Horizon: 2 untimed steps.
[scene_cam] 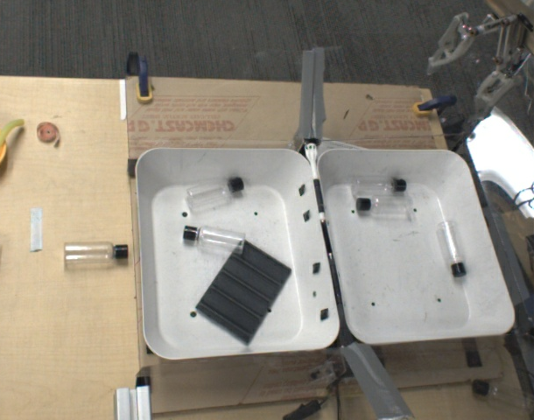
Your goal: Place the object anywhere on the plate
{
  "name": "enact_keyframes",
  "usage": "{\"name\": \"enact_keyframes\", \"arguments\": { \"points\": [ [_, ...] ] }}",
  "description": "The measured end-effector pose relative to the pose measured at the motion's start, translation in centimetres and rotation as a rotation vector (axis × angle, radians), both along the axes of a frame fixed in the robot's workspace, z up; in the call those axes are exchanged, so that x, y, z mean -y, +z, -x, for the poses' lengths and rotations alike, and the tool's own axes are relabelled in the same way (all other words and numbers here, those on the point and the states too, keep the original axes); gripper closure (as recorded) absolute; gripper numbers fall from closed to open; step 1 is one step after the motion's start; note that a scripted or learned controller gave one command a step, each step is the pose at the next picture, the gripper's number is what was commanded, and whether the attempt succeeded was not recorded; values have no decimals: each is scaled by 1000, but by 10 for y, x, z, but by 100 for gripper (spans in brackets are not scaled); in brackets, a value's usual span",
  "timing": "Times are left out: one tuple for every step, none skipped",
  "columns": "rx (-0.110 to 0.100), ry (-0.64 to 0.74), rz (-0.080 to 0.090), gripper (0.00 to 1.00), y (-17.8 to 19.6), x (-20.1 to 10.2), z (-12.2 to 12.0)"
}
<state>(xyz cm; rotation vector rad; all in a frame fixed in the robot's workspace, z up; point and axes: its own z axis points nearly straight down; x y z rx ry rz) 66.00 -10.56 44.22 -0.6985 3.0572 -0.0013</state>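
A pale wooden table [66, 322] is seen against dark carpet, with brown cardboard laid under 2 shallow white bins. At the far left of the table, 1 clear bottle with a black cap [94, 252] is laid on its side, well apart from the bins.

In the left bin [149, 322], 2 more capped bottles are found: 1 near the back [213, 196] and 1 lower [213, 237], whose base is just beside or touching the upper corner of the plate [243, 290]. The plate, a black ribbed slab, is laid at a slant toward the bin's front. Nothing is seen resting on top of it.

In the right bin [486, 322], 3 bottles are scattered: 2 close together at the back [379, 201] and 1 along the right side [449, 245].

At the upper right, beyond the bins, what is taken to be the pincer [481, 46] is seen as pale metal linkage. Whether it is released or clenched cannot be told, and no bottle is seen in it.

The task is judged not yet begun: a bottle remains to be chosen, grasped, carried over and set on the plate.
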Motion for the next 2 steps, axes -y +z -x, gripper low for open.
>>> {"name": "enact_keyframes", "arguments": {
  "points": [
    [-1, 201, 1, 0, -1, 102, 0],
    [-1, 200, 0, 0, -1, 102, 0]
  ]
}}
